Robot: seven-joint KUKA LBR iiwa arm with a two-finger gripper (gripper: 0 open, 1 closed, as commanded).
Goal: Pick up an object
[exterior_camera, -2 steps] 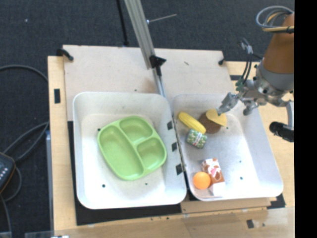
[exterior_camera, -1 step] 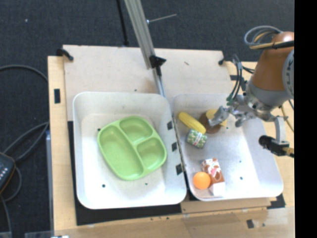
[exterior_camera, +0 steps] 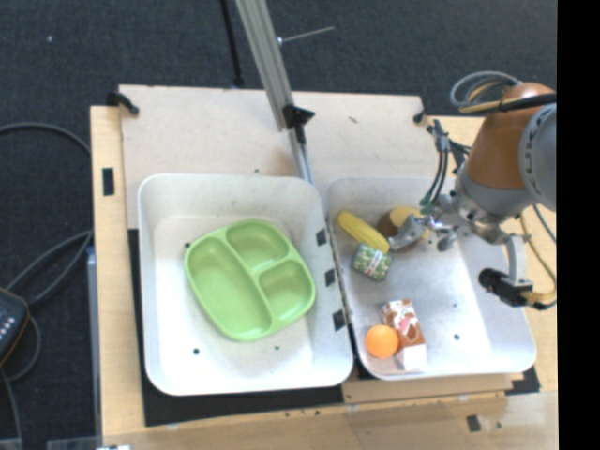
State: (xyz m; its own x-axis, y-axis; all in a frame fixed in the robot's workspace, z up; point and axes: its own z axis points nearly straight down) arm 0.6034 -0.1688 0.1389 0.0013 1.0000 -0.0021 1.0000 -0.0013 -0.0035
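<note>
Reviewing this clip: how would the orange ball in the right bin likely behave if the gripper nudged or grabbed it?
The orange ball looks round and smooth, so it would probably roll when nudged. It touches the small carton, which may block it on that side.

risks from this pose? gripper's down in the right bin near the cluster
1. The gripper sits amid a tight cluster: banana, green can and a yellowish item. It could nudge them apart or catch two.
2. The can lies by the banana; it may roll if bumped.
3. The cluster sits near the right bin's inner wall, so objects could wedge there.
</note>
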